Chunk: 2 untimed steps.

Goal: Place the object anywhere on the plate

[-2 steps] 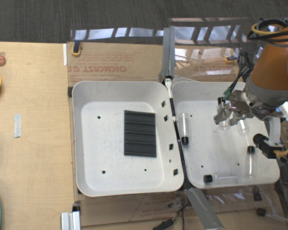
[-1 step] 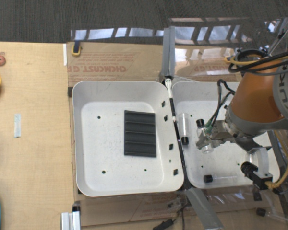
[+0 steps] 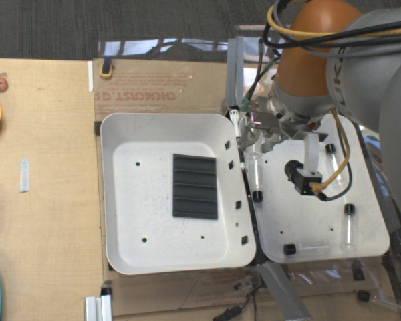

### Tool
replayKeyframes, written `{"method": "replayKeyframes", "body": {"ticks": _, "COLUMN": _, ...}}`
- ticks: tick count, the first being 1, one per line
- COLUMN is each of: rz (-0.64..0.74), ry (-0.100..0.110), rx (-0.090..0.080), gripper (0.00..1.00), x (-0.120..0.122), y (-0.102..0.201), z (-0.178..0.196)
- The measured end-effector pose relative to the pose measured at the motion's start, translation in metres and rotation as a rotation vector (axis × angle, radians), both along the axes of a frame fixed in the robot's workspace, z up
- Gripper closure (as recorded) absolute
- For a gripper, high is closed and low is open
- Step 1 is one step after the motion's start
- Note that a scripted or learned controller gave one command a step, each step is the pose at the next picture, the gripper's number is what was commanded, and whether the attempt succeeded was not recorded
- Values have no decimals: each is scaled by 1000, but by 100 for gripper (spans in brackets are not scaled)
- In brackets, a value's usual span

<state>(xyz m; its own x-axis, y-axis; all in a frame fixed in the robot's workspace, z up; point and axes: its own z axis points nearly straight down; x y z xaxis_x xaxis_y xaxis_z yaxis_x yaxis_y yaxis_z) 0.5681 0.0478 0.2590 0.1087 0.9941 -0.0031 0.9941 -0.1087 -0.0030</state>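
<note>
Hovering at the right bin's (image 3: pixel 361 243) upper left, the hand (image 3: pixel 257 136) should descend squarely over the object; its grip state I cannot tell.

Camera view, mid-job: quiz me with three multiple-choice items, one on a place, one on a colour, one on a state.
1. Where does the dark ribbed rectangular block lie?
A. in the left white bin
B. in the right white bin
C. on the cardboard sheet

2. What colour is the band above the arm's wrist?
A. blue
B. orange
C. green

3. How does the block lie?
A. standing on end
B. propped on a bin wall
C. flat on the bin floor

Answers:
A, the dark ribbed rectangular block sits near the middle of the left white bin.
B, the band is orange.
C, its ribbed face is up, apart from the walls, while the arm is over the right white bin.
</note>
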Motion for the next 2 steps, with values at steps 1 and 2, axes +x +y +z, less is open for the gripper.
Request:
{"method": "replayKeyframes", "body": {"ticks": 1, "rz": 70, "ry": 3, "rx": 0, "gripper": 100, "x": -75, "y": 44, "z": -43}}
{"method": "replayKeyframes", "body": {"ticks": 2, "rz": 338, "ry": 0, "rx": 0, "gripper": 100, "x": -26, "y": 103, "z": 106}}
